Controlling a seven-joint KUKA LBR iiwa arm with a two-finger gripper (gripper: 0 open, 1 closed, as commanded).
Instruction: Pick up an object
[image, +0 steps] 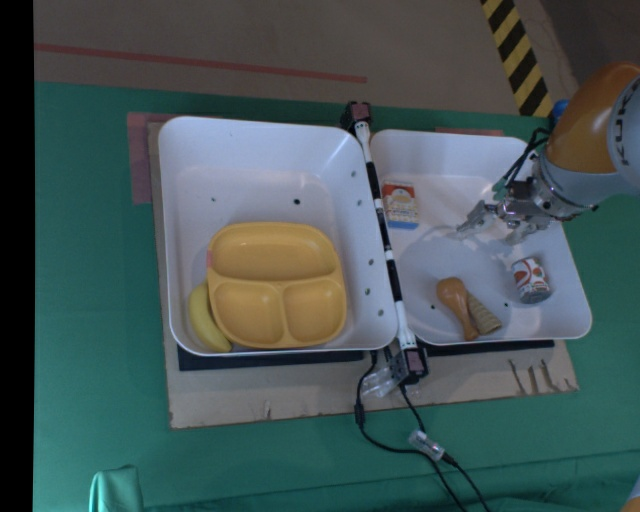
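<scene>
While the gripper (487, 219) hangs over the upper middle of the right bin (570, 325), its fingers are spread apart with nothing between them; the step in hand, as I judge it, is choosing a target and coming down on it.

Four things lie in that bin: a small carton (400, 204) near the divider, left of the gripper; a can (530, 279) on its side below and right of it; a wooden spoon (459, 303) and a cone (483, 316) just beside each other on a white plate (425, 290) in the lower half. The can looks nearest; to take it well, the fingers should turn to close across its round body, not along it, and drop straight so it cannot roll away; the spoon and cone sit so close that a grab there may nudge one into the other.

The carton is flat-faced and printed, probably card; the can is a short cylinder with a glossy label; the spoon is smooth brown wood with a rounded bowl; the cone is tapered and ridged.

In the left bin (180, 160) a yellow tray (278, 283) with three compartments rests beside a banana (205, 322), which touches its lower left edge; both look like smooth plastic.
</scene>
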